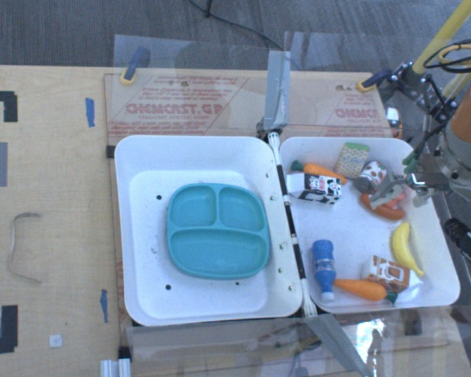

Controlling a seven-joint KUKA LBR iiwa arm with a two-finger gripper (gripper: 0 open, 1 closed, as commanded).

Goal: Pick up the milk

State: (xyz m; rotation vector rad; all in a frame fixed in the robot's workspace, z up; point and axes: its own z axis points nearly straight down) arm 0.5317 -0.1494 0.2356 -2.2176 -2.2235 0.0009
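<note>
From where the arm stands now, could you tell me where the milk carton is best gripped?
Probably across the short sides of the milk carton, coming from above. It lies flat near the right bin's left wall, its long axis across the bin. A carrot touches its far edge, so mind that side.

I have one fixed camera above the bench [47, 210], looking down at a slant. It takes in both white bins [133, 210] whole; the arm [463, 132] enters at right.

Arm cut off at the right edge

The grey arm [465, 144] runs off frame; its gripper [398, 185] hides part of a red-orange object [383, 205].
</note>
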